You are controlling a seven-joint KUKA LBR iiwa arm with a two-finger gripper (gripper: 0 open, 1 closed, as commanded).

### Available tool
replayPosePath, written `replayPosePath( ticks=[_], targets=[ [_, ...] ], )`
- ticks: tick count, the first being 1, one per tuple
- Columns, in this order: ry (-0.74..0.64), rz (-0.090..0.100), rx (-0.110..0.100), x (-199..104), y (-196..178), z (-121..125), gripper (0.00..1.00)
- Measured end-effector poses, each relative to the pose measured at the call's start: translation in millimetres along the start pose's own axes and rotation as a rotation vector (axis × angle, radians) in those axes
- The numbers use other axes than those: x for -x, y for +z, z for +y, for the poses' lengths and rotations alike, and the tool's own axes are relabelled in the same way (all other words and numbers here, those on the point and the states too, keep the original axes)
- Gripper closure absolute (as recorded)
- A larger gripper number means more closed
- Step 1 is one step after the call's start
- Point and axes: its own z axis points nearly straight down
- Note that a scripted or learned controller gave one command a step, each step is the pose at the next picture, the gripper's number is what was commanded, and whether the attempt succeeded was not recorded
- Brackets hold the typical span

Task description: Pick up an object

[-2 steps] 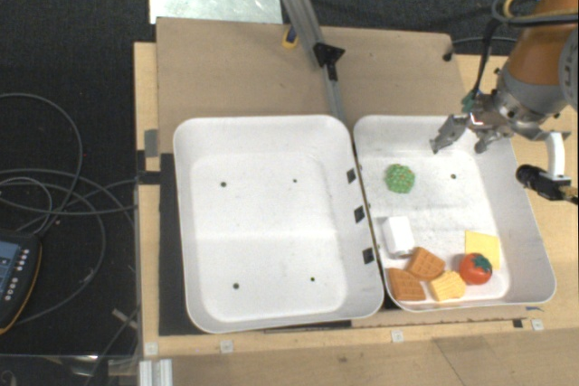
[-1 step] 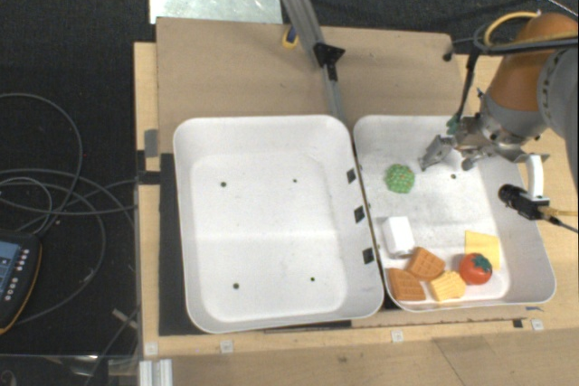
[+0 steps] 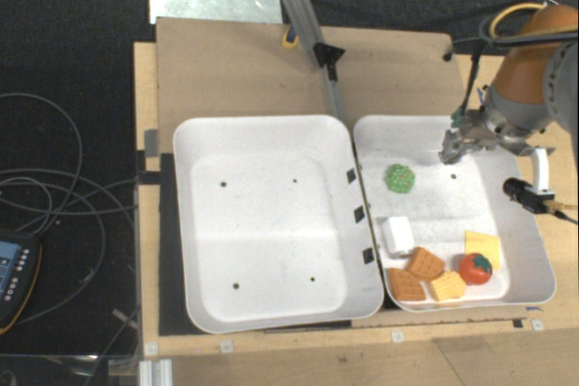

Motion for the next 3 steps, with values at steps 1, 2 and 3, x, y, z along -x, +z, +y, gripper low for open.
replayPosePath(
  ticks=[1,2,3],
  targets=[
    [0.001,-0.001,0.001,4,-45,-1,1.00],
    [-0.005,-0.001,0.003,-4,-103,8,1.00],
    [-0.005,-0.001,0.003,-3,-158,10,1.00]
  ],
)
